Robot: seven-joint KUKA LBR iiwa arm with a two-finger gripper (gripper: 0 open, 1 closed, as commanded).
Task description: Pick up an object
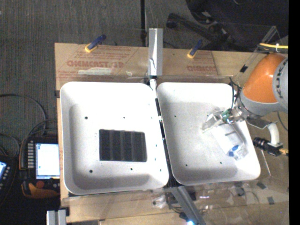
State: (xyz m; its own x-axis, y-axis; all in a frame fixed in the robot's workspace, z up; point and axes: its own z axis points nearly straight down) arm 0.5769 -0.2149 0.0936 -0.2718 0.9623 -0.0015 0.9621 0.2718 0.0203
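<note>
A black ribbed rectangular block [122, 145] lies flat in the middle of the left bin [75, 107]. In the right bin [187, 97] a clear plastic item with a small blue part [233, 142] lies near the right wall. My gripper [213, 121] hangs low over the right bin, just up and left of the clear item, at the end of the grey arm with the orange band [261, 84]. Whether it touches the clear item is not visible.
The two bins meet along a central ridge [159, 125]. A metal post [154, 53] stands behind them on the cardboard-covered bench. Two blue-and-yellow clamps [95, 42] [195, 48] sit at the back edge. A pendant with a screen [43, 161] lies left of the bench.
</note>
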